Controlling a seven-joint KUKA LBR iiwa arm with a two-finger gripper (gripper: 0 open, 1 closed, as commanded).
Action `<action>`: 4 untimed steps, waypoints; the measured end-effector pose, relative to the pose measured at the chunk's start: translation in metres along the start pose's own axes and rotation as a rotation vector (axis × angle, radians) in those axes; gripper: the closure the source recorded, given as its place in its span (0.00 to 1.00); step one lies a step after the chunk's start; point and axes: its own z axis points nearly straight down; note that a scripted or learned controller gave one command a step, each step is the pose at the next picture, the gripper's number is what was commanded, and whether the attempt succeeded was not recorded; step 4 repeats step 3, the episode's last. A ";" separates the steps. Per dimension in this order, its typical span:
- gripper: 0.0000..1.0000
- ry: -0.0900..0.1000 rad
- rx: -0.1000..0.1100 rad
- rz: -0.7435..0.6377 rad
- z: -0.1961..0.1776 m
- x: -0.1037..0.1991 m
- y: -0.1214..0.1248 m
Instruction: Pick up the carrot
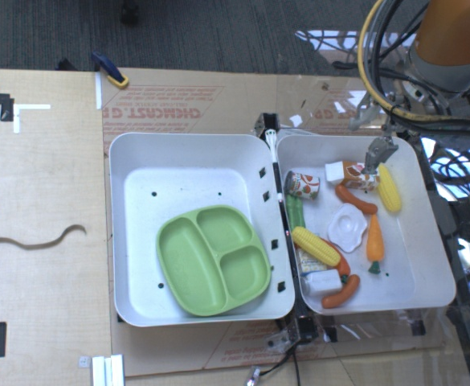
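Orange carrot (374, 238): lay in the right bin (432, 240), well below the jaws, beside the white lid (347, 227).
Gripper (372, 170): hung low over the bin's far end; jaw spread, can't call it!
Corn (388, 186): just right of the jaws.
Sausage (356, 198): just beneath them.

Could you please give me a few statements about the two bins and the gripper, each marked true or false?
1. The green plate lies in the left bin. True.
2. The carrot lies on the green plate. False: it lies in the right bin, beside the white lid.
3. The gripper is over the left bin. False: it is over the right bin's far end, near a sausage.
4. Two corn cobs are in the right bin. True: one by the far right, one near the divider.
5. The carrot is between the gripper's fingers. False: it lies apart from them.
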 end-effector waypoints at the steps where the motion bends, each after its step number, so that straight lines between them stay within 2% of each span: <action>1: 0.00 0.001 0.000 -0.037 0.155 0.043 -0.016; 2: 0.00 0.000 -0.001 -0.179 0.179 0.098 -0.067; 3: 1.00 -0.001 -0.001 -0.183 0.172 0.096 -0.066; 4: 1.00 -0.001 -0.001 -0.183 0.172 0.096 -0.066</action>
